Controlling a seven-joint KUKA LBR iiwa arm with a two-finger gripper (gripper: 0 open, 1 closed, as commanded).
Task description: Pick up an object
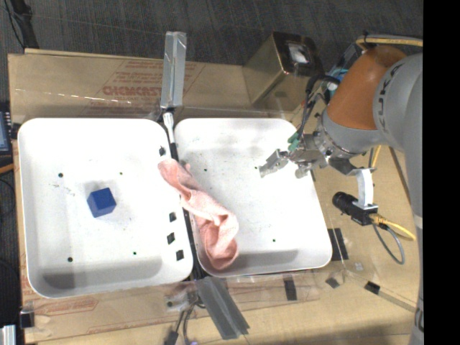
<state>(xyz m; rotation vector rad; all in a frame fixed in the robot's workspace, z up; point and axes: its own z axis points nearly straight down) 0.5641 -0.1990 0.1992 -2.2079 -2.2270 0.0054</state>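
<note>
– Blue cube (102, 201), position?
– Left bin (43, 157), on the floor left of centre. Sits alone, well apart from every wall.
– Second item?
– Pink cloth (205, 214). Crumpled, draped over the divider between the two bins. Upper end lies on the rim by the left bin; the bulk runs down the left side of the right bin (237, 139) to its near corner.
– Gripper (267, 165)?
– Over the right bin, in the far right part, near the right wall. Well apart from the cloth, further still from the cube.
– Released or clenched?
– Cannot tell; the tip is small and grey against the white floor. Contact with the floor: cannot tell either.
– Arm (374, 106)?
– Enters from the right, the orange band above the bin's right edge.
</note>
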